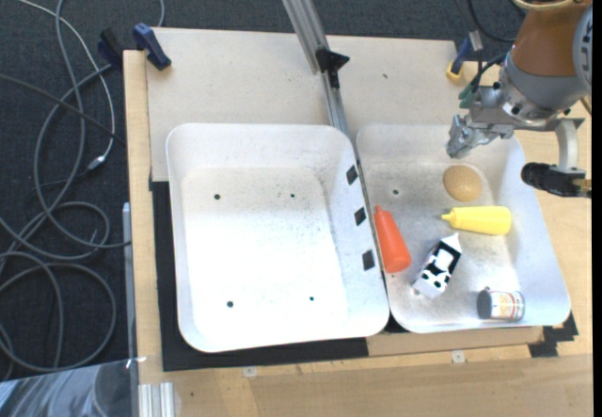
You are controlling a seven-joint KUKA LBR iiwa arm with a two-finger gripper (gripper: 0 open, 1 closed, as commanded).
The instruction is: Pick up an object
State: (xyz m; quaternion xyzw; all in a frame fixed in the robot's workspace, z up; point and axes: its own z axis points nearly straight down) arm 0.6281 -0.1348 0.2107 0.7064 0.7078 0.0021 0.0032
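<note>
The right bin (404,316) holds several objects: a tan round ball (462,183), a yellow mustard bottle (479,218) lying on its side, an orange carrot (390,239) near the bin's left wall, a black-and-white cow-patterned carton (437,268), and a small can (499,304) at the front right. My gripper (463,139) hangs at the bin's far right corner, just above and behind the tan ball, apart from it. Nothing shows between its fingers.
The left bin (188,246) sits beside the right one. A slanted metal pole (306,20) crosses the bench behind the bins. Blue clamps (150,45) grip the bench's far corners. Cables lie on the floor at left.
</note>
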